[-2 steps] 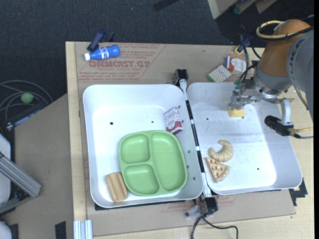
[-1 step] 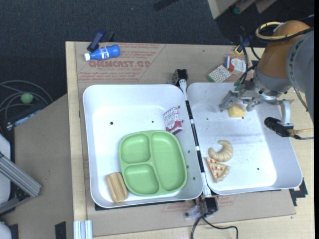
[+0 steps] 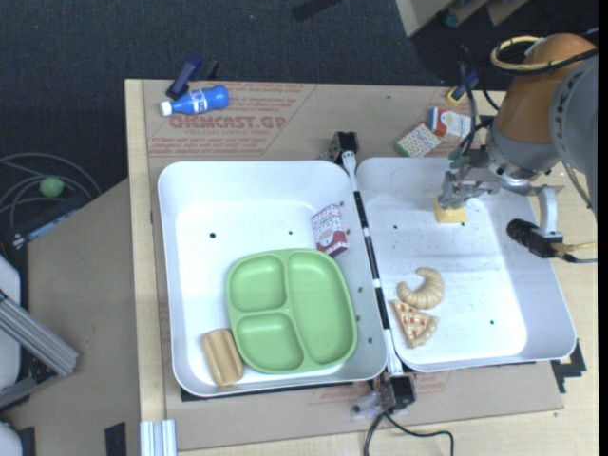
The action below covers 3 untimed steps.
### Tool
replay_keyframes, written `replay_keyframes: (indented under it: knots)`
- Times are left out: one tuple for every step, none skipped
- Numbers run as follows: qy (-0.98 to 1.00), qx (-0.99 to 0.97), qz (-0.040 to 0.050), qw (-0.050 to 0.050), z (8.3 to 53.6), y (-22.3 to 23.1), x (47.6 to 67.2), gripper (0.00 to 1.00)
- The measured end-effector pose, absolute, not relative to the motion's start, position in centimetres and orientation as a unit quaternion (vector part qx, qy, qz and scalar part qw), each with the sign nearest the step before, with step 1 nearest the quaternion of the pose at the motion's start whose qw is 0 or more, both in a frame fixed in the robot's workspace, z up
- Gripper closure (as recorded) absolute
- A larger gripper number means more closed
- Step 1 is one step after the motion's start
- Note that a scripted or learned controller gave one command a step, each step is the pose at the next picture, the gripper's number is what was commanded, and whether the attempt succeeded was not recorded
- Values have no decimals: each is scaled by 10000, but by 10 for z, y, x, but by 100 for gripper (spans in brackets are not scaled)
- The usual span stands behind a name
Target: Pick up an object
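The arm's hand (image 3: 459, 190) is lowered over a small yellow block (image 3: 451, 213) at the far side of the right white bin (image 3: 532, 345); finger state cannot be told. Step judged: grasp attempt; next, close and lift.

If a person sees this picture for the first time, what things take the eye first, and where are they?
The green divided plate in the left bin stands out most, with a tan bread-like piece beside it. In the right bin, the gripper is low over a small yellow block near the far wall; a croissant and waffle piece lie nearer.
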<state>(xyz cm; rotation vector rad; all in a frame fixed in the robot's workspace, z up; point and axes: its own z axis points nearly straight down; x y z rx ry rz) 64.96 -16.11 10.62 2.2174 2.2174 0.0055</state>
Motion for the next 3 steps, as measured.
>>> replay_keyframes:
  knots:
    - [7071,7071,15,25,106,-161,649,0]
    - [7071,7071,3,8,85,-178,667,0]
    - [7075,7067,26,47,98,-178,669,100]
